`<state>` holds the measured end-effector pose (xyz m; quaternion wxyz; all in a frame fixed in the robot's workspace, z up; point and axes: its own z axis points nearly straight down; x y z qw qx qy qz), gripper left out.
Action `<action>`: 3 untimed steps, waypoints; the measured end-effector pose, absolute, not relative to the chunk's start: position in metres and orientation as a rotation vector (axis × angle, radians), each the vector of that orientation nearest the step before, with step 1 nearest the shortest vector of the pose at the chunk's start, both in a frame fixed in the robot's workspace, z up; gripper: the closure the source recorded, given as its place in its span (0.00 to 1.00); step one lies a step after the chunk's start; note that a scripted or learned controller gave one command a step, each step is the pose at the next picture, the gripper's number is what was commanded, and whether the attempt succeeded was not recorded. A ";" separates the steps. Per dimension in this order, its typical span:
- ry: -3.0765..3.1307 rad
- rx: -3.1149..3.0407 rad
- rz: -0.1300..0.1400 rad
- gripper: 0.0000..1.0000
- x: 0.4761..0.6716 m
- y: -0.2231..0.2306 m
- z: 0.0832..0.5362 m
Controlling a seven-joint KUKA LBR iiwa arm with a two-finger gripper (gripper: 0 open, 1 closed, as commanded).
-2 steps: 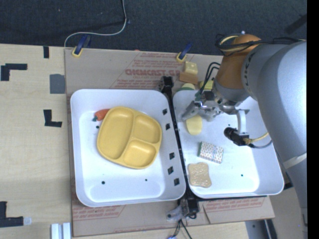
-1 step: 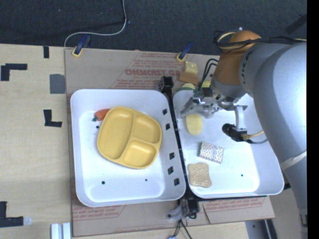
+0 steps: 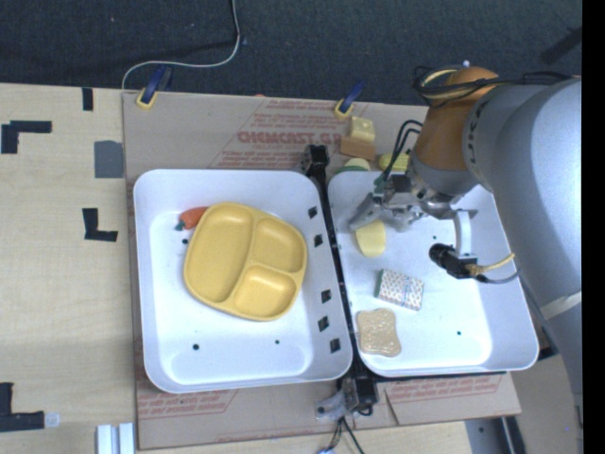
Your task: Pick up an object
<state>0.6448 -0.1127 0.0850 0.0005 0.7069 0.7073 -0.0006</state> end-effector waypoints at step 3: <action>2.224 2.220 -0.001 1.00 0.622 -0.093 0.094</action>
